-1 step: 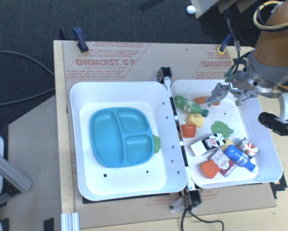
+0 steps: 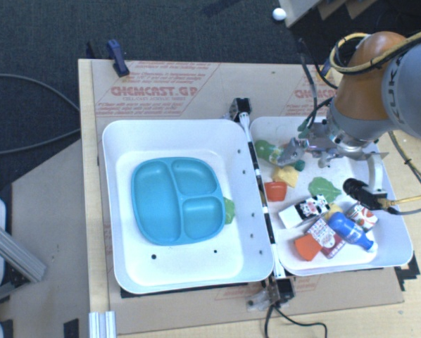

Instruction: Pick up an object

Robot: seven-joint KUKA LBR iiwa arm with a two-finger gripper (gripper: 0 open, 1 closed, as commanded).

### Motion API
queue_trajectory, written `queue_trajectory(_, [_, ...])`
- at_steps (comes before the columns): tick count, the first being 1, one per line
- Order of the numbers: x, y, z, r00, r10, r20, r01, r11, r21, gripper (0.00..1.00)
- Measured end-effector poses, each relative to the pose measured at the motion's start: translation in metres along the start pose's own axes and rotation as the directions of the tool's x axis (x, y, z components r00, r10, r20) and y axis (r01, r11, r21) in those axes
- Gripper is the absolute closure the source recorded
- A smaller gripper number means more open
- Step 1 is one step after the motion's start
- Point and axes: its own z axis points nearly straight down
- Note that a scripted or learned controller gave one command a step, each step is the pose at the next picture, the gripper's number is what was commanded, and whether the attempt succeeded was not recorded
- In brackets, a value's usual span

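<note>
The end effector (image 2: pixel 303 150) hangs low over the far-left corner of the right bin (image 2: pixel 400 248), and I cannot tell its state. Just beside it lie a green toy (image 2: pixel 267 148) and a yellow piece (image 2: pixel 288 176), likely targets. Nearer sit a red block (image 2: pixel 275 190), a green leaf (image 2: pixel 324 187) and a blue bottle (image 2: pixel 350 231). In the left bin (image 2: pixel 119 189) rests 1 blue tray (image 2: pixel 177 200). Such crowding could make a grab slip or nudge neighbours against the wall.
</note>
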Motion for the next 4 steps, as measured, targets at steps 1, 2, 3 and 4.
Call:
queue_trajectory(1, [-0.006, 0.007, 0.06, 1.0, 0.001, -0.001, -0.001, 1.0, 0.002, 0.0])
queue_trajectory(2, [-0.015, -0.015, 0.06, 1.0, 0.001, 0.0, -0.001, 1.0, 0.0, 0.0])
queue_trajectory(3, [-0.002, -0.041, 0.06, 1.0, 0.0, 0.0, 0.0, 1.0, -0.002, 0.0])
queue_trajectory(4, [-0.005, -0.068, 0.059, 1.0, 0.0, 0.0, 0.0, 1.0, -0.003, 0.0])
